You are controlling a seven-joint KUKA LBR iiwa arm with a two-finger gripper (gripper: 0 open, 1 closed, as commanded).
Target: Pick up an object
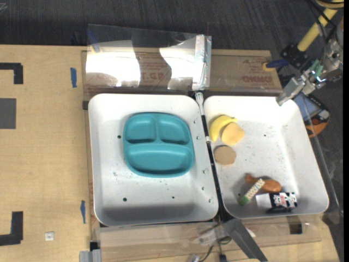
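The right bin holds several small objects. A yellow piece with a tan round end lies at its left wall, and a brown disc sits just below it. Near the front lie an orange-brown item, a striped stick and a small white bottle with a black-and-white label. My gripper hangs at the bin's far right corner, well away from all the objects, with nothing seen in it.
A teal divided plate fills the middle of the left bin. A clear plastic sheet lies behind the bins on cardboard. Yellow cables and arm parts sit at the upper right.
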